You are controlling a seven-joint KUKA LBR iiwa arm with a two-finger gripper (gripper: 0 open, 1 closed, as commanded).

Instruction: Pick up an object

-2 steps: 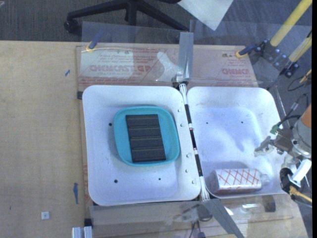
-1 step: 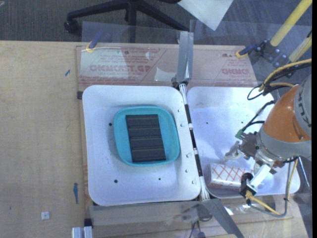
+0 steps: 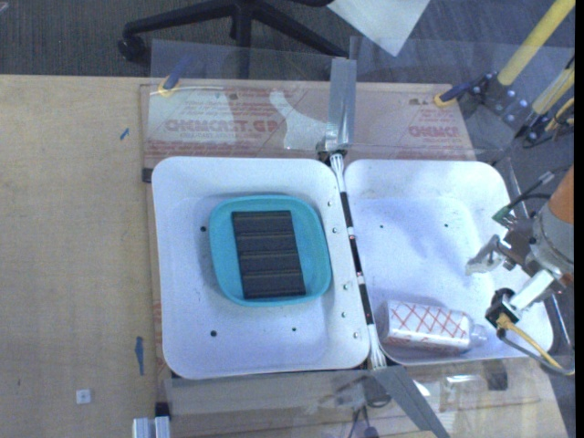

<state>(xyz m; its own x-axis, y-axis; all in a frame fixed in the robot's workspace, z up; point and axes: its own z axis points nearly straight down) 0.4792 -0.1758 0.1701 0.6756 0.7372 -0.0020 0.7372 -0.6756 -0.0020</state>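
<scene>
A teal square dish [image 3: 222, 272] lies in the left bin [image 3: 178, 190], and a dark grey ribbed block [image 3: 266, 254] rests flat on it. At the front of the right bin [image 3: 411, 199] lies a white packet with a red criss-cross pattern [image 3: 425, 325], its clear end pointing right. My gripper [image 3: 485, 259] hangs over the right bin's right side, above and to the right of the packet, apart from it. Nothing shows in its grasp.
A metal divider [image 3: 351, 245] runs between the two bins. A clear plastic sheet and a grey upright post [image 3: 342, 99] stand behind them. Office chair legs [image 3: 237, 16] are on the floor beyond the bench. Yellow poles [image 3: 543, 26] rise at the back right.
</scene>
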